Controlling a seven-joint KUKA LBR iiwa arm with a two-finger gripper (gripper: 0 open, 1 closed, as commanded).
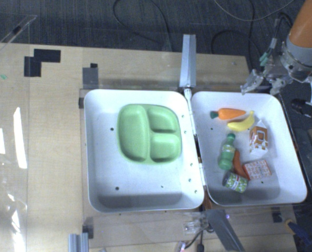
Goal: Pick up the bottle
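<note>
A small green bottle [227, 152] with a green cap lies in the right bin [290, 190], cap pointing toward the far side. My gripper [262, 85] hangs over that bin's far rim, well above and to the right of the bottle. It is open, its two fingers spread wide, and nothing is between them.
Around the bottle lie a carrot [231, 113], a banana [241, 122], a white carton [259, 139], a red packet [257, 169], a green can [235, 182] and an orange-red item [239, 165] touching it. The left bin [101, 193] holds a green divided plate [148, 133].
</note>
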